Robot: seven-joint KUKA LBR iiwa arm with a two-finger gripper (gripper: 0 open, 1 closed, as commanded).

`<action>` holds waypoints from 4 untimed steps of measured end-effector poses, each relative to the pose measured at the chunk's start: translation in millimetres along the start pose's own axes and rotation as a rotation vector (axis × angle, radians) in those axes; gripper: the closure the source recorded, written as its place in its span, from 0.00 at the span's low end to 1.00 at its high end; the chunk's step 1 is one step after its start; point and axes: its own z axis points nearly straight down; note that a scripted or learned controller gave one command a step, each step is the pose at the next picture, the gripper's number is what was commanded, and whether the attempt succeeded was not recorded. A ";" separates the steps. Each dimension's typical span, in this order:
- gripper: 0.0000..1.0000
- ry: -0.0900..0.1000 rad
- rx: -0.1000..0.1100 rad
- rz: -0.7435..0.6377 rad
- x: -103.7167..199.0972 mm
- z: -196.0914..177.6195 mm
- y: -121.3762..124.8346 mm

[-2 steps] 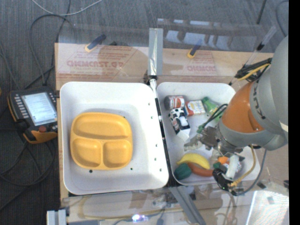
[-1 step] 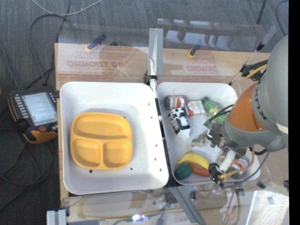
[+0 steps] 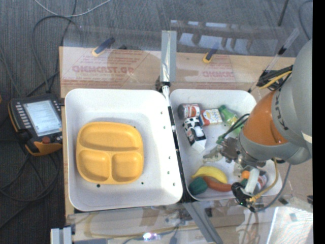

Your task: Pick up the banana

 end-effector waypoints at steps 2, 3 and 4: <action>1.00 0.004 0.006 -0.179 1.0 -8.0 -0.7; 0.00 0.004 0.006 -0.179 1.1 -7.9 -0.8; 0.00 0.004 0.019 -0.151 76.0 -92.6 -2.9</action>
